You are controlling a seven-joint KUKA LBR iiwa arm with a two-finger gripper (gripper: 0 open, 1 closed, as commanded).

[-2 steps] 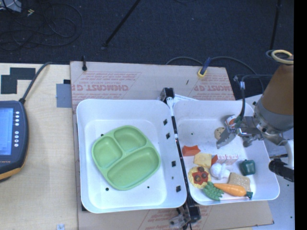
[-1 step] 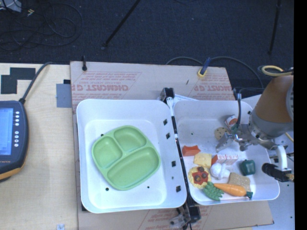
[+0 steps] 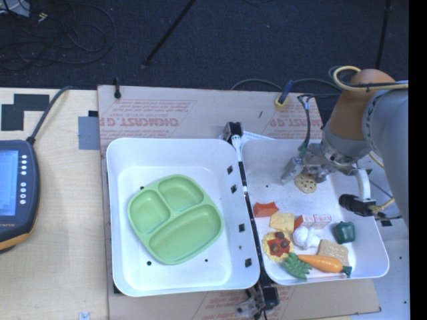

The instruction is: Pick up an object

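Note:
My gripper (image 3: 303,172) hangs low over the back part of the right bin (image 3: 267,155), with its fingers spread apart. A round speckled cookie (image 3: 307,184) lies on the bin floor just in front of the fingertips, and nothing is held between them. Toward the front of the same bin sits a cluster of toy food: a red piece (image 3: 265,209), a yellow cheese block (image 3: 282,221), a small pizza (image 3: 277,245), a white bulb (image 3: 303,235), a slice of toast (image 3: 331,251), a carrot (image 3: 320,263) and a dark green cup-like piece (image 3: 345,232).
The left bin (image 3: 120,179) holds a light green divided plate (image 3: 175,217). A ridge (image 3: 241,199) separates the two bins. A teach pendant (image 3: 13,192) lies on the bench at far left. The arm's grey body (image 3: 387,132) stands over the right bin's back right corner.

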